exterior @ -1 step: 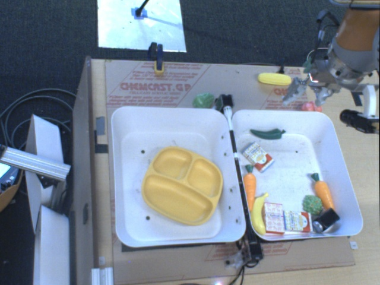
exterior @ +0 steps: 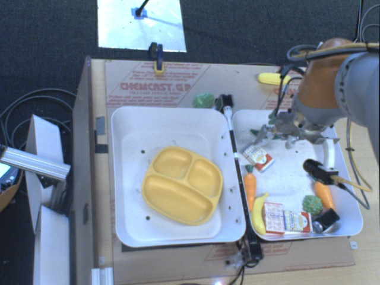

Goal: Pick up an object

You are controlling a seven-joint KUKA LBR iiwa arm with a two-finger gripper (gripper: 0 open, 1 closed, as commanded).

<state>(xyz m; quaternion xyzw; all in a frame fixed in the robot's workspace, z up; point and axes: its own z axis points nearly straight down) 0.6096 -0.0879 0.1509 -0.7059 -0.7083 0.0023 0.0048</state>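
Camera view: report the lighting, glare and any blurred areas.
Camera view: even overhead light; both white bins are bright with faint shadows; the yellow tray is crisp; the pale sheet beyond the bench is glary; the arm looks soft, and the gripper beneath it is too blurred to read.

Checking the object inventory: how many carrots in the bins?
2, both in the right bin. One carrot lies by the divider at the bin's left edge; the other carrot lies near the right wall beside the broccoli. The arm may hide more.

Fixed overhead cam, slanted down, both bins point(exterior: 119, 177) in frame.
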